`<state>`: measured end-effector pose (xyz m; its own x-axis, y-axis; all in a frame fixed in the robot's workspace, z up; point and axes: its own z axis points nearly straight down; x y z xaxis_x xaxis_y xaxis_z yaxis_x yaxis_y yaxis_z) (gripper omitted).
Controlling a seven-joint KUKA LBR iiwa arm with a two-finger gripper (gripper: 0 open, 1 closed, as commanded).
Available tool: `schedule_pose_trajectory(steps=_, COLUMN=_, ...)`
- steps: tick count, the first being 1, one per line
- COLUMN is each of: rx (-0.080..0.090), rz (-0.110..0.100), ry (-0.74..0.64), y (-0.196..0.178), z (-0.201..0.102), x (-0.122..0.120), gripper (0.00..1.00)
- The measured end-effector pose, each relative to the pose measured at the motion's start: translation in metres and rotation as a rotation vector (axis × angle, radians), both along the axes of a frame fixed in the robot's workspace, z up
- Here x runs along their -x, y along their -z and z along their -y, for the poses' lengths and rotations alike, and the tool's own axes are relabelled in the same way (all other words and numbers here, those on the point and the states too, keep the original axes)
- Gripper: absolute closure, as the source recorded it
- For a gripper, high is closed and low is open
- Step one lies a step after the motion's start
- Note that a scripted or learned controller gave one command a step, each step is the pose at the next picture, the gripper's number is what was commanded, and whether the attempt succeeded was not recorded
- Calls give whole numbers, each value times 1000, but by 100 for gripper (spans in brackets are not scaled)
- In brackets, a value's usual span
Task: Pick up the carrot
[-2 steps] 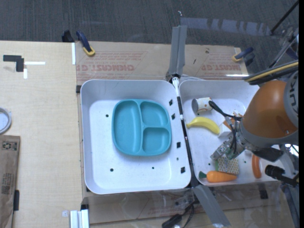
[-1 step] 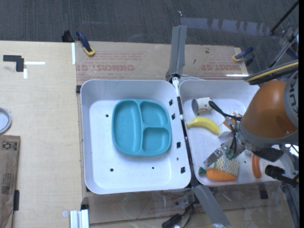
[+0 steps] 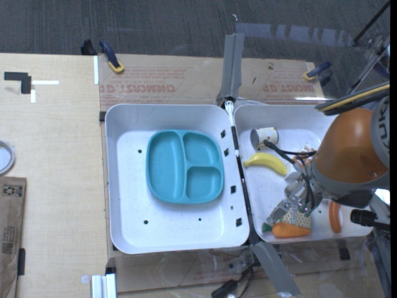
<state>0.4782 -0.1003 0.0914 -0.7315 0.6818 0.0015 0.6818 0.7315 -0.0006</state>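
The carrot (image 3: pixel 291 230) is orange with a green end on its left and lies flat near the front wall of the right bin (image 3: pixel 282 121). My gripper (image 3: pixel 290 205) hangs low over the bin just behind the carrot, below the arm's orange band. It seems very close to the carrot's upper side. I cannot make out contact, and the carrot rests on the bin floor. A small patterned object (image 3: pixel 279 216) lies right by the gripper's tip.
In the right bin there is a yellow banana (image 3: pixel 265 162), a small white cup (image 3: pixel 263 136) on its side and an orange-and-white item (image 3: pixel 335 216) partly under the arm. The left bin (image 3: pixel 124 185) holds a teal divided plate (image 3: pixel 185 166).
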Motion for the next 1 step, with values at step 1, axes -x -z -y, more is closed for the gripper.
schedule_pose_trajectory(steps=1, rx=0, rz=2, ry=5, y=-9, z=1, x=-1, gripper=100)
